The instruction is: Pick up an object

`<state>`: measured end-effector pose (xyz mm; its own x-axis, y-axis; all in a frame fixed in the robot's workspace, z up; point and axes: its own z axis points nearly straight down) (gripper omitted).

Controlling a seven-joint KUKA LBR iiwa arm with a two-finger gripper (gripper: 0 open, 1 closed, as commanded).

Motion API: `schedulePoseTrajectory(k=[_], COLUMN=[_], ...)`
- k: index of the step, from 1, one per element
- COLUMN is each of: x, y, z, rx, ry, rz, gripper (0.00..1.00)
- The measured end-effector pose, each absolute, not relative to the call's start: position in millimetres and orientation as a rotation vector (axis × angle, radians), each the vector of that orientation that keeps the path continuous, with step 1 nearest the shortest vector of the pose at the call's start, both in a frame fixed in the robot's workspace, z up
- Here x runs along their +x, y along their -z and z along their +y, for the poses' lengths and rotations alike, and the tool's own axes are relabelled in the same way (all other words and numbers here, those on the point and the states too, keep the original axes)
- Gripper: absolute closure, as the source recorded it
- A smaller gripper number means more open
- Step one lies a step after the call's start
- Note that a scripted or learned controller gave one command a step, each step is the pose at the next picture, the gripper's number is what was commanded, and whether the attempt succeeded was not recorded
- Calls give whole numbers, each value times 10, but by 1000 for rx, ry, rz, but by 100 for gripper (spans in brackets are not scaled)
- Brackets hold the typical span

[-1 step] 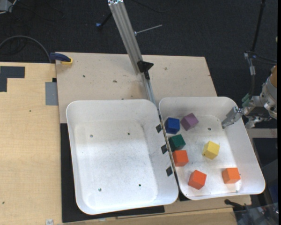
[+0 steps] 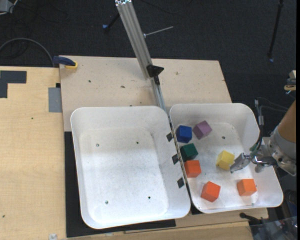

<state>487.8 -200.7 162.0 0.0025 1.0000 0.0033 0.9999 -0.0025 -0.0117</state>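
The right bin [image 2: 250, 115] holds several small cubes: blue [image 2: 184, 133], purple [image 2: 202, 129], green [image 2: 189, 151], yellow [image 2: 225, 160] and three orange ones [image 2: 192, 168] [image 2: 210, 191] [image 2: 246, 187]. My gripper [image 2: 246, 166] reaches in from the right, low over this bin. It is open with nothing between its fingers. One finger [image 2: 236, 164] lies just right of the yellow cube, close to touching it. The right-hand orange cube sits just below the gripper.
The left bin [image 2: 90, 119] stands beside the right one, with a row of black clips [image 2: 174, 159] along the shared wall. A slanted aluminium bar [image 2: 137, 39] rises behind the bins. The wooden bench [image 2: 20, 149] extends to the left.
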Motion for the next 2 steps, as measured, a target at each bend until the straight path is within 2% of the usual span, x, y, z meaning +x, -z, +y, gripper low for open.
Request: schedulePoseTrajectory(k=[1,2], x=[5053,4954], y=[-1904,-2947], z=[-144,395], rx=[-2211,-2216], ry=[1,8], rz=[-2227,-2229], gripper=[0,0])
